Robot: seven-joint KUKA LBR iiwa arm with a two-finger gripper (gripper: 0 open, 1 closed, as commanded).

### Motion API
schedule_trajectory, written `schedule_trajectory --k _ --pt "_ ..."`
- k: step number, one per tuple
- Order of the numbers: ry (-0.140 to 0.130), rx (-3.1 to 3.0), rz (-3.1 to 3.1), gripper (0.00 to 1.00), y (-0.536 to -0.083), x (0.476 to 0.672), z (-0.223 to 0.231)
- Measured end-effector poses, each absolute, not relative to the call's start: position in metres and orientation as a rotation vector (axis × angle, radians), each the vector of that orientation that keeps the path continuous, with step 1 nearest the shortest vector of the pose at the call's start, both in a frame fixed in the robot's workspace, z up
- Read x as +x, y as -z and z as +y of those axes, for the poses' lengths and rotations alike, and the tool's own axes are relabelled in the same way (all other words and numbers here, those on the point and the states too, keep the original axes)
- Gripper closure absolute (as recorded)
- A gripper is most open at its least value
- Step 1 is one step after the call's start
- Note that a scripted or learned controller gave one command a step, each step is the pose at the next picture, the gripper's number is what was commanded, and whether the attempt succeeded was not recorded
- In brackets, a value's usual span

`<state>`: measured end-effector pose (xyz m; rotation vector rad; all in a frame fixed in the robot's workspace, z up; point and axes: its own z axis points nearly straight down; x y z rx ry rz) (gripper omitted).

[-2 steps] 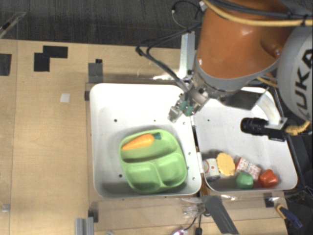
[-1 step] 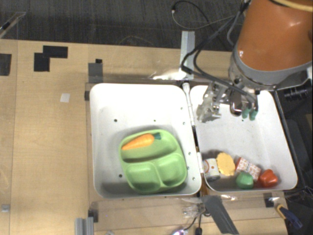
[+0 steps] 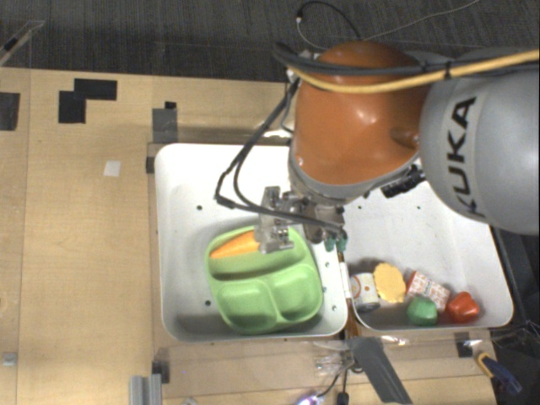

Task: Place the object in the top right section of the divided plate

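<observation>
A green divided plate (image 3: 278, 298) lies in the front of the left white bin (image 3: 181, 226). An orange carrot-shaped object (image 3: 234, 245) rests in the plate's upper section, toward its left side. My gripper (image 3: 277, 236) hangs low over that same upper section, just right of the orange object's end. Whether it touches the object is hidden by the gripper body. The arm's big orange wrist (image 3: 354, 116) covers the back of both bins.
The right bin (image 3: 485, 251) holds a small white can (image 3: 364, 288), a yellow item (image 3: 390, 283), a red and white packet (image 3: 428, 287), a green item (image 3: 422, 311) and a red item (image 3: 462, 307) along its front edge. Black cables (image 3: 240, 167) loop beside the wrist.
</observation>
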<state>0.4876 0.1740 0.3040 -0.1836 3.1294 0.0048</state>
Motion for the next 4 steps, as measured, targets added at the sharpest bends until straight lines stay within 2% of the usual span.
schedule_trajectory --k 1,2,3,4 --pt "-0.006 -0.481 3.096 1.00 -0.278 0.505 0.232" --pt "-0.003 0.452 3.106 1.00 -0.184 0.523 0.207" --pt "-0.004 0.452 3.106 0.00 -0.184 0.523 0.207" --pt "-0.004 0.838 3.026 0.00 -0.125 0.487 0.236"
